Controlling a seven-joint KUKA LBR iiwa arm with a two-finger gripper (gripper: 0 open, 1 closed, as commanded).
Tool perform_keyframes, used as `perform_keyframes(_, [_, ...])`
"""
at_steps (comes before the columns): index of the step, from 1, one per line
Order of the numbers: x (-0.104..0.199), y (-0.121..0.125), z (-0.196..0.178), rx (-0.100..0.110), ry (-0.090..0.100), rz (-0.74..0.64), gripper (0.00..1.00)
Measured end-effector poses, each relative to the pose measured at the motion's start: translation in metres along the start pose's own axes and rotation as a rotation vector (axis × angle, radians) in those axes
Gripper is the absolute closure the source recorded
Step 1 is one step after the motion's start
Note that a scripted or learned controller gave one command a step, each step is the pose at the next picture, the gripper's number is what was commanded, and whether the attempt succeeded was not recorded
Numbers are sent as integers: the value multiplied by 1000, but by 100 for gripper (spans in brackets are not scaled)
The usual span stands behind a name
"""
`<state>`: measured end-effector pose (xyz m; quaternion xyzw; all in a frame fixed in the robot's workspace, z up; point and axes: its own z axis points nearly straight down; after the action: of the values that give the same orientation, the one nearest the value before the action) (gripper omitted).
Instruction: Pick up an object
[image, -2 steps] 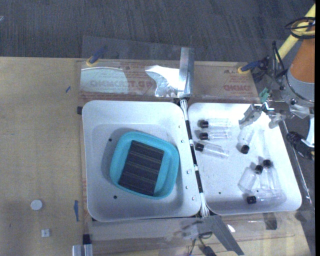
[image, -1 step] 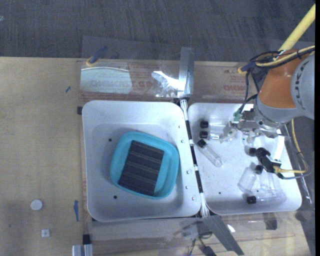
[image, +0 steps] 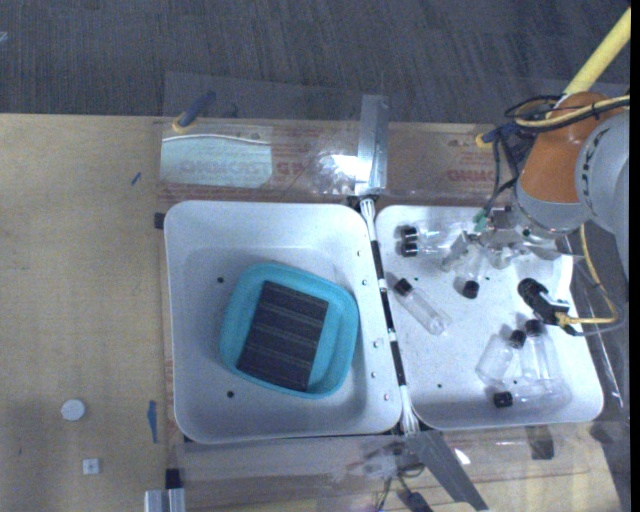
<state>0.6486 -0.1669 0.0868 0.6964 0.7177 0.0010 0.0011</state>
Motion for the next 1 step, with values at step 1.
perform_keyframes(1, [17,-41,-1,-2,0,12,0])
